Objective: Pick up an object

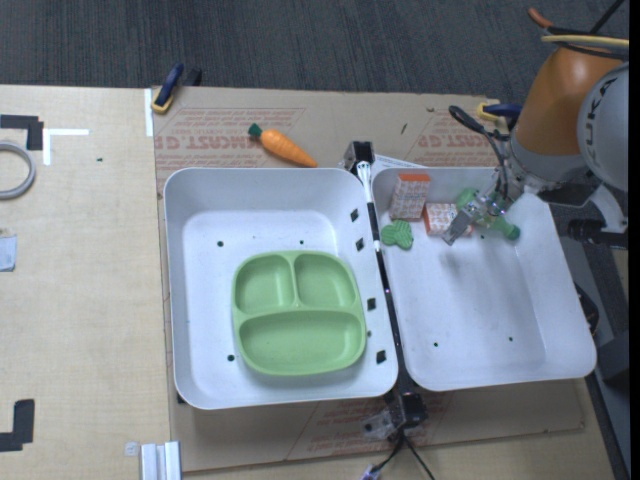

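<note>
We find the gripper (470, 218) low in the right bin (500, 328), at its far end, among a cluster of small objects. A green item (505, 230) lies right against the fingers on their right side, and a small reddish block (438, 216) sits just to their left; whether either is actually between the fingers we cannot tell, nor can we tell if the jaws stand open or closed — the metal parts blur together at this angle. A printed carton (408, 196) lies just beyond the block, and a green leafy piece (398, 234) rests near the bin's left wall, apart from the rest. The left bin (200, 268) holds a green divided plate (298, 313); a toy carrot (283, 145) lies outside on the cardboard behind it. We judge the step in hand to be the grasp itself. To do it well, we would centre the fingers on one object only — the green item is the nearest candidate — and close fully before any lift. The crowding is the hazard: a neighbour caught by a fingertip may tip the target out. We would lift straight up and confirm that the object rises with the fingers.
</note>
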`<state>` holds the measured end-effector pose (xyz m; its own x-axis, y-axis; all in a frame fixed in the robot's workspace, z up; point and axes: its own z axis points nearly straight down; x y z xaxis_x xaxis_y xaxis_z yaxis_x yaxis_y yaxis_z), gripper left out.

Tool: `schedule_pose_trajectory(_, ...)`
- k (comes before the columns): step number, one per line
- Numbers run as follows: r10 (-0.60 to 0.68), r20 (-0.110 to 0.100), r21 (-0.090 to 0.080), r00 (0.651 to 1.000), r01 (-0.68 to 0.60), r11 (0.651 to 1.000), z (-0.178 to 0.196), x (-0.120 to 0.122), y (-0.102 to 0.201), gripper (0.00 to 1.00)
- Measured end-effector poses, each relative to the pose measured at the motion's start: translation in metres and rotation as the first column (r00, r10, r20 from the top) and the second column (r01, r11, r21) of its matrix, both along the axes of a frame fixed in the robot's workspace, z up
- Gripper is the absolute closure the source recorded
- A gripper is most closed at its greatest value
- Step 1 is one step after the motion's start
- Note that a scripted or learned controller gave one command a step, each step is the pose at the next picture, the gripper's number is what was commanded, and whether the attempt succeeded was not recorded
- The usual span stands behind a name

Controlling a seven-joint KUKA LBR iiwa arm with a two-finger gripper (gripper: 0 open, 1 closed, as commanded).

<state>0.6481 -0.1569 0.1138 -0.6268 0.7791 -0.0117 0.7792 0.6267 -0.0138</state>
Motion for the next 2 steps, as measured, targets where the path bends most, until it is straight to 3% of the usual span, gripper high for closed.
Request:
schedule_pose_trajectory(1,0.035,-0.001,-0.001,0.999,-0.035,0.999,0.000,0.000,-0.001,0.00)
schedule_pose_trajectory(2,-0.103,0.007,0.017,0.995,0.103,0.995,0.022,0.007,0.054,0.00)
